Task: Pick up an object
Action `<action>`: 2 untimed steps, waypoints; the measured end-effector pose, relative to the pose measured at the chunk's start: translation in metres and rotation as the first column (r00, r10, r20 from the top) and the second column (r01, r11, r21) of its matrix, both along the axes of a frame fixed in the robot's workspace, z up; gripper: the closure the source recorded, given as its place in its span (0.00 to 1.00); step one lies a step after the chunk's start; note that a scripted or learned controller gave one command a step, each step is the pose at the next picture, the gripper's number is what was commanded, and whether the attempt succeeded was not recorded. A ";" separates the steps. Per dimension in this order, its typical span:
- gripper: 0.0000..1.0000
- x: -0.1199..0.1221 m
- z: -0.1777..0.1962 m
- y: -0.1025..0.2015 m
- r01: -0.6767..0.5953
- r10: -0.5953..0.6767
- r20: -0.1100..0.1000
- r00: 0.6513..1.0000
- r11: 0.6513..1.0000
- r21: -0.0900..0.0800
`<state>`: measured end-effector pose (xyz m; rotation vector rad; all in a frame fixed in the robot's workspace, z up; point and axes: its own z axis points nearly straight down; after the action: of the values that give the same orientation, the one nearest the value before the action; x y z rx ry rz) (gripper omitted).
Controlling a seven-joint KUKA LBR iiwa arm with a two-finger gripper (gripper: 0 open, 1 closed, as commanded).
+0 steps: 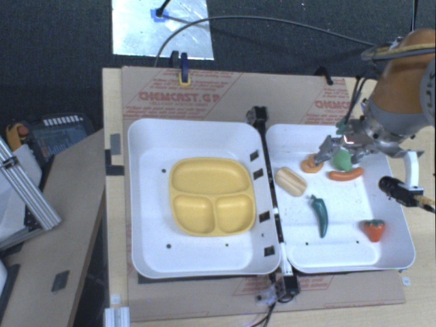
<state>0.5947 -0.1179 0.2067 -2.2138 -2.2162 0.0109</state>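
End effector [338, 150] low near right bin's [395, 251] far edge, over green toy [341, 160], grip state unclear, perhaps touching.

Even, bright overhead light fills the bench, leaving the two white bins [204, 264] close to washed out and casting only faint, soft shadows beneath the yellow tray [208, 196]. Beyond the bins, a foil sheet [162, 19] throws back patchy glare against a dark, dim floor. Focus is soft throughout and fine grain shows. Right of the bins, the arm [403, 80] looks slightly smeared, its orange band glowing warm.
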 end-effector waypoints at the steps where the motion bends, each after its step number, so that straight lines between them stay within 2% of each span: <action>1: 0.00 0.003 0.007 0.000 -0.002 0.002 0.013 1.000 1.000 -0.001; 2: 0.00 0.003 -0.035 -0.004 0.000 0.000 0.009 1.000 1.000 -0.001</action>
<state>0.5978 -0.1218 0.1715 -2.2193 -2.2215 0.0020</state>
